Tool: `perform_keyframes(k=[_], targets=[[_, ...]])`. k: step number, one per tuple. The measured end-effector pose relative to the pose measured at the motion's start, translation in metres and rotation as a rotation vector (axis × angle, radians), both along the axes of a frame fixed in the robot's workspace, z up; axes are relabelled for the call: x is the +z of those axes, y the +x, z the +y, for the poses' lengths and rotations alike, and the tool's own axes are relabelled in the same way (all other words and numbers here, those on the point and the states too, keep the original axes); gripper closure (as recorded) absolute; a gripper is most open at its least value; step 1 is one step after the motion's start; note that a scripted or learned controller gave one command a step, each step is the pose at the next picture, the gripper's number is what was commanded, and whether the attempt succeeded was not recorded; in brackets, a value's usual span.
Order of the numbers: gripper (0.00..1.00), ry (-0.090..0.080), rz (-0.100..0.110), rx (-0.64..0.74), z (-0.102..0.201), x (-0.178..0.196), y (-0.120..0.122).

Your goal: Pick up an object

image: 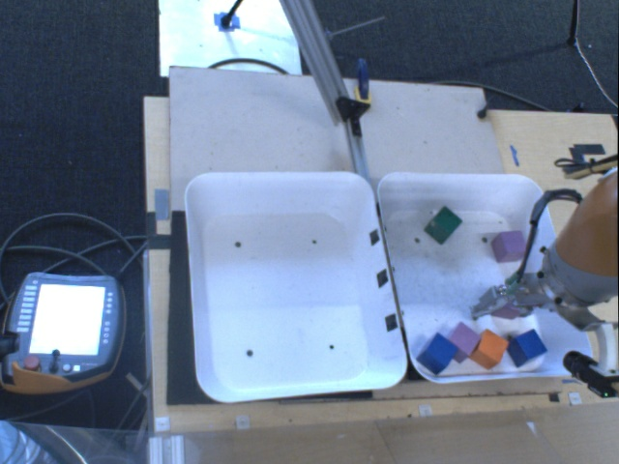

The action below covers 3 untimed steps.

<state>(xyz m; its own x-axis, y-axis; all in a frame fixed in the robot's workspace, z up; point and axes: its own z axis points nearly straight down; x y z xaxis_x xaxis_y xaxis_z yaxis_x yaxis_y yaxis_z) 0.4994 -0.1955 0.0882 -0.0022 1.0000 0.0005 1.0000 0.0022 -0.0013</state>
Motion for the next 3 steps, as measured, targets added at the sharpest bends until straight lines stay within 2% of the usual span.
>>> perform_keyframes(k=[1,2,3], targets=[[1.00,-0.001,-0.005,0.002,0.000,0.013,0.001],[1.00,-0.003,-0.009,0.003,0.000,0.077,0.002],[1.00,-0.002,-0.008,0.004,0.007,0.123,0.001]])
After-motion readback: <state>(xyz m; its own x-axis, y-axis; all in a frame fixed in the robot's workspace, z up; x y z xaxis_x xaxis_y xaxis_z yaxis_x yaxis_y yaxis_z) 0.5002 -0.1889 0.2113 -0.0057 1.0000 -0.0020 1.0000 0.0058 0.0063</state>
